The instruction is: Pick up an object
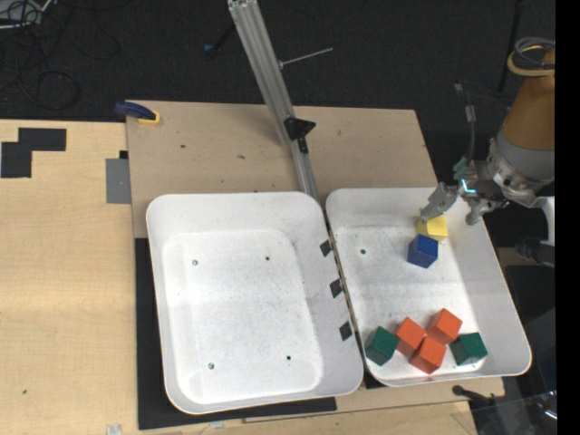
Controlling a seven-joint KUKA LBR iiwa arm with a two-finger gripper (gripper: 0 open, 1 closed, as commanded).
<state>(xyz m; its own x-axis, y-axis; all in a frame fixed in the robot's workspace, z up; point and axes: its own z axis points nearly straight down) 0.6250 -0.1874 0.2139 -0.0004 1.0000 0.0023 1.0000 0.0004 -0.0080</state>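
My gripper (pixel 455 208) hangs over the far right corner of the right bin (pixel 385 279), open, with nothing between its fingers. A yellow block (pixel 437 227) lies just below the left finger (pixel 433 205), touching or nearly touching its tip. A blue block (pixel 422 251) sits right in front of the yellow one. At the bin's near edge, three orange blocks (pixel 429 338) are clustered between two green blocks (pixel 381 344) (pixel 468 347).
The left bin (pixel 240 306) lies beside the right one, joined by black clips (pixel 336 286). A slanted aluminium bar (pixel 272 89) rises behind the bins. The arm's orange band (pixel 530 116) is at the right edge, above the wrist.
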